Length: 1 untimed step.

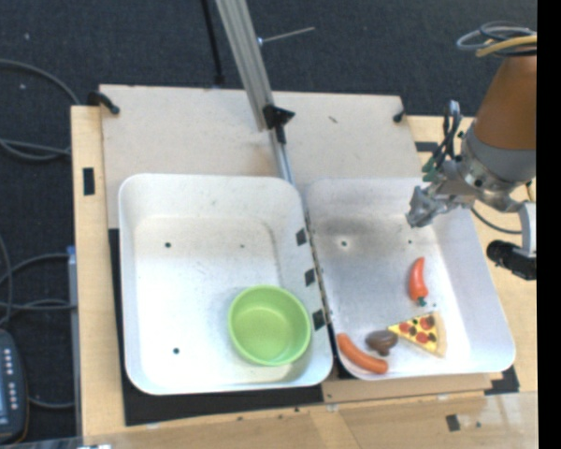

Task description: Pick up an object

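In the right bin (355,213) lie a red chili pepper (418,279), a pizza slice (423,332), a small brown lump (382,341) and an orange sausage (362,354), all toward the near right corner. A green bowl (269,324) sits at the near right of the left bin (168,213). My gripper (421,210) hangs over the far right part of the right bin, above and behind the chili pepper, with nothing seen held in it.
A slanted aluminium post (248,50) rises from the bench behind the bins. The arm's orange band (510,101) stands at the right edge. Cables lie on the dark floor to the left.
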### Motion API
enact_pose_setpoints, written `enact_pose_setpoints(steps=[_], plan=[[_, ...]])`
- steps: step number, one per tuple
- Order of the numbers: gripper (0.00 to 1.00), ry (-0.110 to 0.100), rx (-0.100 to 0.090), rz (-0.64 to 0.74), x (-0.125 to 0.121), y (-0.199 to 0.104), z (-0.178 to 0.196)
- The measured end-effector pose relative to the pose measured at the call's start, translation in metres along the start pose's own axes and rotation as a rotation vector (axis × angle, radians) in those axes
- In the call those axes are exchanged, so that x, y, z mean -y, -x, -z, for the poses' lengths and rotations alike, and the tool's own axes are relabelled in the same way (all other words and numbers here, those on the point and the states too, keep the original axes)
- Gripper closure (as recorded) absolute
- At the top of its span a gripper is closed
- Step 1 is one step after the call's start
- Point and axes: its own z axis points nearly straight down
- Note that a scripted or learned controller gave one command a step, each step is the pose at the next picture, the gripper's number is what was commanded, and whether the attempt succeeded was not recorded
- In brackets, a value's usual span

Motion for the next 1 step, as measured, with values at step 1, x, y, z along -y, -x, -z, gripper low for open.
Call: enact_pose_setpoints(steps=[1], plan=[[1.0, -0.001, 0.001, -0.001, 0.0165, -0.0432, -0.005]])
